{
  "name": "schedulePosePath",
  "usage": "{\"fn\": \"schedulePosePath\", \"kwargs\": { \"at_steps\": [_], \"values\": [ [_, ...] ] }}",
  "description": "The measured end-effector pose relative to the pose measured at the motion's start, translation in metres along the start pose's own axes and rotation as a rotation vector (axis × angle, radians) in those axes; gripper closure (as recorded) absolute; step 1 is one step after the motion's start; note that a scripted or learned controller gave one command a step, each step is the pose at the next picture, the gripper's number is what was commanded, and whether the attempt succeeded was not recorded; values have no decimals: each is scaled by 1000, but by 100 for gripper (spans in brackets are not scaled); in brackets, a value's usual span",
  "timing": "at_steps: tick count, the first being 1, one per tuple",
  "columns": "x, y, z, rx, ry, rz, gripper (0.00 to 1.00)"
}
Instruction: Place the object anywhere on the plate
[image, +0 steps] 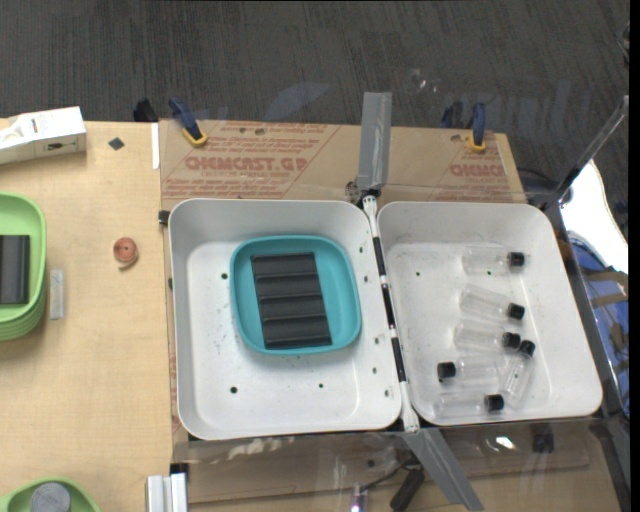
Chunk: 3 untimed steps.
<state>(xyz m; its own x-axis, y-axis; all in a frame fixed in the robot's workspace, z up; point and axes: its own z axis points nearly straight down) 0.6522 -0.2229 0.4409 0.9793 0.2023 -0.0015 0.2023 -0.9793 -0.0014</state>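
the table (90, 330) carries 2 shallow white bins side by side. the left bin (200, 390) holds a teal plate (244, 262) with a dark ribbed insert (290, 299) of about 4 ridges lying in its middle. the right bin (420, 390) holds a loose scatter of clear vials with black caps: 1 near the top (490, 262), 1 below it (485, 303), 1 lower again (480, 337), 1 toward the lower left (470, 374) and 1 near the bottom edge (510, 385), with a faint 6th possibly among them. they lie on their sides, near each other, some perhaps touching; being see-through, their outlines are hard to separate.

no vial lies on the plate, so i judge the task to be at its very start: the pick has not been made. the state of the hand cannot be told from this view.

the next move, as i read it, calls for choosing 1 vial that lies apart from its neighbours, the top one looking the most isolated, and closing across its narrow body rather than along its length. the vials are smooth and round, so they may roll or slip out of a pinch. after that the carry goes over the wall between the bins to the plate, where the ridged insert could let a vial settle in a groove.
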Motion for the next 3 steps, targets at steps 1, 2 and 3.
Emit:
{"fn": "schedulePosePath", "kwargs": {
  "at_steps": [1,2,3],
  "values": [
    [0,0,0,0,1,2,0],
    [-1,0,1,2,-3,4,0],
    [-1,0,1,2,-3,4,0]
  ]
}}
